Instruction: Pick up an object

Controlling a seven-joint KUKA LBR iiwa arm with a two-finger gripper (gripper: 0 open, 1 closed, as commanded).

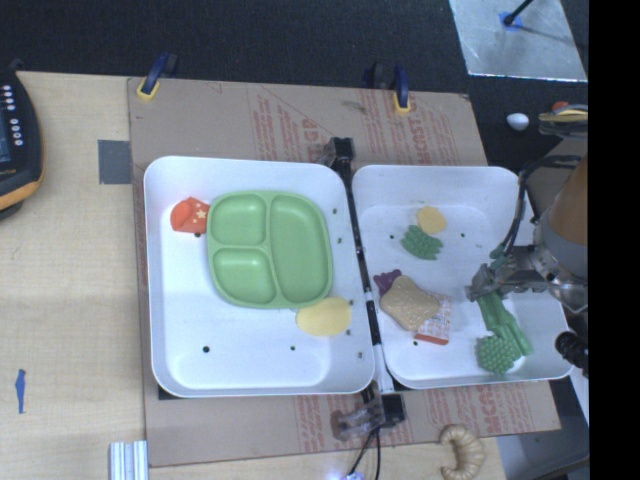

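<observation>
Bins sit side by side: the left bin (170, 358) carries a green divided plate (270, 248); in the right, the claw (497, 280) hovers over a green toy (500, 336), its spread unclear. Descending off-centre could nudge the toy away.

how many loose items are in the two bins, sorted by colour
green: 3, divided plate, leafy piece, long vegetable
yellow: 2, oval piece, small round piece
red: 1, small piece
tan: 1, bread slice
total: 7
</observation>
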